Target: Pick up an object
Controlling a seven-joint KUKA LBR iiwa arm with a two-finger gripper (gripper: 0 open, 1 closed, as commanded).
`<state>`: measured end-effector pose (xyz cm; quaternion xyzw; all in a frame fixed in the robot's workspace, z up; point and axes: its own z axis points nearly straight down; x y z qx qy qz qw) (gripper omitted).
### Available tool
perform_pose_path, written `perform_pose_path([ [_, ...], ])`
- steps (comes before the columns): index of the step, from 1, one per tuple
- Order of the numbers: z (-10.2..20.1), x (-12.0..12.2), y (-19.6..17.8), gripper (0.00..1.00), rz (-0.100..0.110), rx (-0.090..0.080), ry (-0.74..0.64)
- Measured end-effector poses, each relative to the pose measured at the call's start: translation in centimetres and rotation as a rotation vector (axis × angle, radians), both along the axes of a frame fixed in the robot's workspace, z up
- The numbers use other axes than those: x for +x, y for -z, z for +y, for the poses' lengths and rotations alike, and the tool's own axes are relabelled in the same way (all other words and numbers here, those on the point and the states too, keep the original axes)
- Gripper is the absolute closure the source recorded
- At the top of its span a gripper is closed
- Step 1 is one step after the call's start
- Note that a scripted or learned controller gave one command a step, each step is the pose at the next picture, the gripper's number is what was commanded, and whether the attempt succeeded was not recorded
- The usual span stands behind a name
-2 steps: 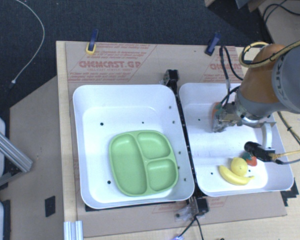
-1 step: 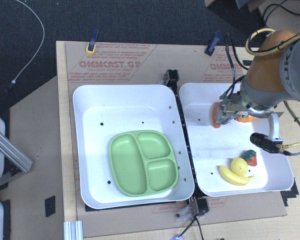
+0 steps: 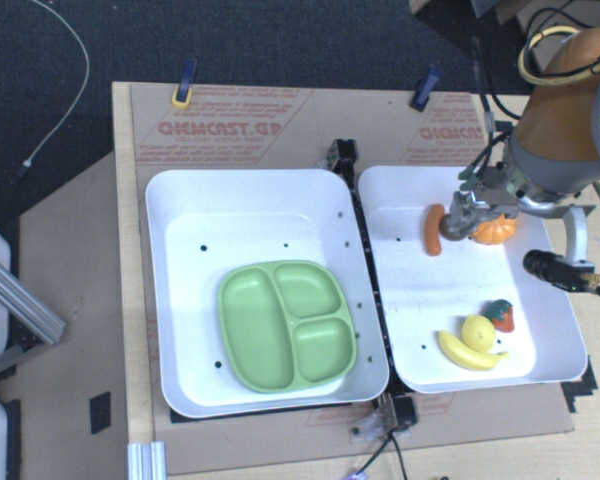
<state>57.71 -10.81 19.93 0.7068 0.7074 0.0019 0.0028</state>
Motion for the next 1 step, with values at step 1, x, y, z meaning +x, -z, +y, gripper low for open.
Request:
perform_pose_path([
  [1, 0.00, 0.10, -1.81, 1.00, 0.002, 0.000, 0.000],
])
